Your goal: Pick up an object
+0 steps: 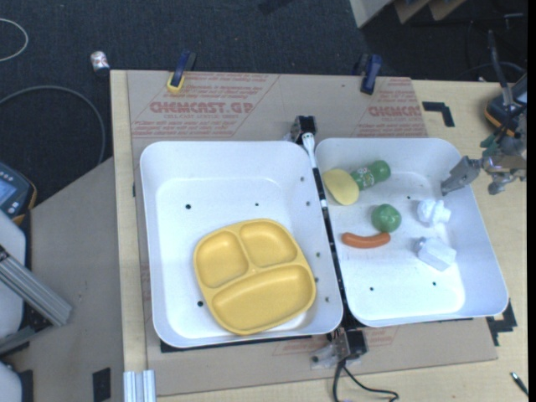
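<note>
Brown cardboard [251,99], printed with red lettering, covers the bench under two shallow white bins of smooth, glossy plastic with rounded corners. We see the left bin [167,182] holding a yellow plastic tray [254,275] with three compartments, lying toward its near right corner. The right bin [477,275] holds the small things. A yellow lemon-shaped piece [342,186] lies at its far left, touching a green bottle [369,174] with a pale label. A round green ball [386,217] sits near the middle, with an orange sausage shape [366,240] just nearer us. Two crumpled white lumps [433,212] [435,252] lie toward the right wall. The gripper [466,174] hangs at the bin's far right edge, above the wall; we cannot tell how it is set. Nothing visibly sits in it.
</note>
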You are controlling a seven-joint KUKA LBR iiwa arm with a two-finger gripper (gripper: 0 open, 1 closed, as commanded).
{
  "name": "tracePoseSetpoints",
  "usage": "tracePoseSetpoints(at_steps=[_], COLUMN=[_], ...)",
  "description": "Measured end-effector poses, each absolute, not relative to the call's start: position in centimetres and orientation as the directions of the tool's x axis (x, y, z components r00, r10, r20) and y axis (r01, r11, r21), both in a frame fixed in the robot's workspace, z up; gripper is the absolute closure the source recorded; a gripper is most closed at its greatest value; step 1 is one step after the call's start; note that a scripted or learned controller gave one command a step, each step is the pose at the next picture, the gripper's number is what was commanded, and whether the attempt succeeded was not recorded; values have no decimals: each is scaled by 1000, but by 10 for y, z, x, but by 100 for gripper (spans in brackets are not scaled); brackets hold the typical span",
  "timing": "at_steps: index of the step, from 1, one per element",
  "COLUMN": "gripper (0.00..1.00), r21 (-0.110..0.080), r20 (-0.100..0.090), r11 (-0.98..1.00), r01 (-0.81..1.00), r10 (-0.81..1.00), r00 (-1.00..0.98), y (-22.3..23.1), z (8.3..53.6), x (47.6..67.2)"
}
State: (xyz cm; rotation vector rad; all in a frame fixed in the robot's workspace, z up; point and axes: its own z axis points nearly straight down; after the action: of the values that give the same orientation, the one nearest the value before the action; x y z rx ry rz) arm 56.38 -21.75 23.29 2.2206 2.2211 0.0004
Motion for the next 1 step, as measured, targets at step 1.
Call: tracePoseSetpoints(at_steps=[1], gripper=[0], r21=[-13], r20=[5], r11=[-2], r01=[1000], r10=[1000], r00=[2], y=[-216], z=[95], x=[521])
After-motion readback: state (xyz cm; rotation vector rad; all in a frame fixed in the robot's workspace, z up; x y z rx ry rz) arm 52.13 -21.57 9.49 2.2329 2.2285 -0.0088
